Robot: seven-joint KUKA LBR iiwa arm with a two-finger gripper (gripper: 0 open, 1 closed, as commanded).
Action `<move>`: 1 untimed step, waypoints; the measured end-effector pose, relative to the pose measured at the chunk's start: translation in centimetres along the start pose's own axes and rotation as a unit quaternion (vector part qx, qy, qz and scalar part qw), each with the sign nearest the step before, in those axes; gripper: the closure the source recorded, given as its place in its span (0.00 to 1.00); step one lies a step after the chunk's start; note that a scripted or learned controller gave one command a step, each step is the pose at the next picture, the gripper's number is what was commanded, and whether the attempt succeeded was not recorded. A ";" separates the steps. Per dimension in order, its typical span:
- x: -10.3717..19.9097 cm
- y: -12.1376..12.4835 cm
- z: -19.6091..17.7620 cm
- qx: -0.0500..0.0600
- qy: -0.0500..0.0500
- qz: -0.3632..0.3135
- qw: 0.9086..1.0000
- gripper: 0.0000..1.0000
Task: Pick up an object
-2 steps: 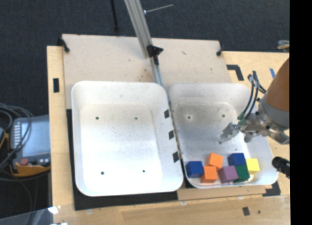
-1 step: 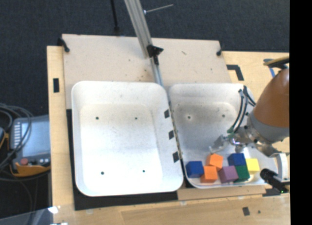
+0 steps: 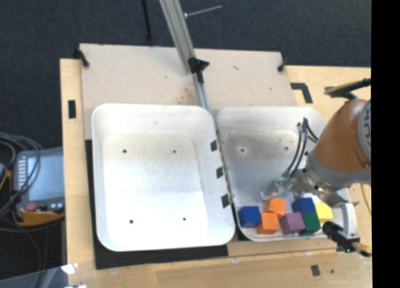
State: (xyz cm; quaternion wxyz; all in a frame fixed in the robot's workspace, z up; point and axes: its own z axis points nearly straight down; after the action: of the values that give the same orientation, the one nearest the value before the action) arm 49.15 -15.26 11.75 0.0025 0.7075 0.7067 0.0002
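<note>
Right bin (image 3: pixel 250 132) | blocks (image 3: pixel 284 215) crowd near edge | fingers' (image 3: pixel 289 188) state unclear

Both white bins (image 3: pixel 156 174) look like smooth, speckled plastic. The bench (image 3: pixel 181 71) is pale matt board. The coloured blocks (image 3: pixel 284 215) look matt; the slanted rail (image 3: pixel 175 21) is ribbed metal.

No text, label, brand, number or sign is showing legibly anywhere on the bench (image 3: pixel 187 74), the bins (image 3: pixel 156 174) or the blocks (image 3: pixel 281 218). The small screen (image 3: pixel 39 177) at the left edge is showing only a blur, too small for reading.
</note>
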 end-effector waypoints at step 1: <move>-0.1 0.2 -1.2 -0.003 0.000 0.004 1.000 1.00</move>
State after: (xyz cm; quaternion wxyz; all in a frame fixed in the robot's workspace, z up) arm 49.31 -15.32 12.99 0.0046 0.7100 0.7041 0.0026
